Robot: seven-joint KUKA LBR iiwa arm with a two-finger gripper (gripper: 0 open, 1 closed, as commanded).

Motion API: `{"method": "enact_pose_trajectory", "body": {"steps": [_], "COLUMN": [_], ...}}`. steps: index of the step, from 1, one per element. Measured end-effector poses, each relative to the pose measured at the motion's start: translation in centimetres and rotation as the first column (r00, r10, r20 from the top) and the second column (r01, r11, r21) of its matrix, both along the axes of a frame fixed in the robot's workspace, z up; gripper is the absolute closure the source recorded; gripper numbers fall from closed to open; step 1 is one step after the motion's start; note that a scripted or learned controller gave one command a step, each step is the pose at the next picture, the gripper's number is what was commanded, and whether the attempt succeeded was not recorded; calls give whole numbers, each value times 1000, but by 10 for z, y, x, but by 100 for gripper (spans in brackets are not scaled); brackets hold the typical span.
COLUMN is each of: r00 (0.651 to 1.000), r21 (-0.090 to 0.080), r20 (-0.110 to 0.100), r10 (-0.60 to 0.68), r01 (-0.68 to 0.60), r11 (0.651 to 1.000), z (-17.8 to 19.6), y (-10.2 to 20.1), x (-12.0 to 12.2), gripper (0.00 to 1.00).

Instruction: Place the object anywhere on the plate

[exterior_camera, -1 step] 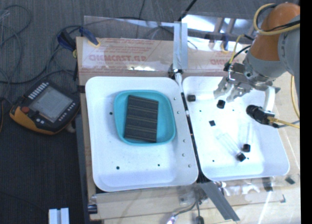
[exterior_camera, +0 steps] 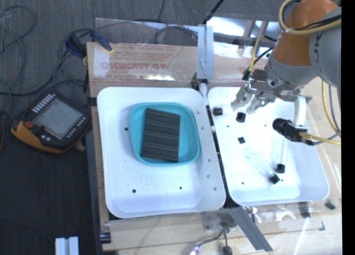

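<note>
A dark grey ribbed rectangular object (exterior_camera: 161,134) lies flat on the blue plate (exterior_camera: 191,149), which sits in the left white bin (exterior_camera: 113,176). It covers most of the plate's middle and rests fully within the rim. My gripper (exterior_camera: 247,108) hangs over the upper left part of the right white bin (exterior_camera: 310,184), well to the right of the plate. Its two silver fingers (exterior_camera: 238,102) are spread apart with nothing between them.
Small black bits (exterior_camera: 242,139) and clear tube pieces (exterior_camera: 258,162) are scattered in the right bin. A black cylinder (exterior_camera: 285,128) juts out beside the wrist. Cardboard (exterior_camera: 144,62) stands behind the bins. A teach pendant (exterior_camera: 50,123) lies on the floor at left.
</note>
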State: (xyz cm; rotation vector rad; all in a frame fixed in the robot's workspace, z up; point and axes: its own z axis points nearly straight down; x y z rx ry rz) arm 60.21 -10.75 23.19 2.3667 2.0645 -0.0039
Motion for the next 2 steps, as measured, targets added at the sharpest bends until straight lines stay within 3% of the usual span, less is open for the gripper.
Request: {"method": "enact_pose_trajectory", "body": {"steps": [1,2], "r00": [970,970], "r21": [3,3], "r20": [-1,0], "r10": [245,244], "r01": [-245,-244], "r11": [970,970], "z": [-2,-2], "y": [87,86], "x": [-28,-28], "gripper": [100,0]}}
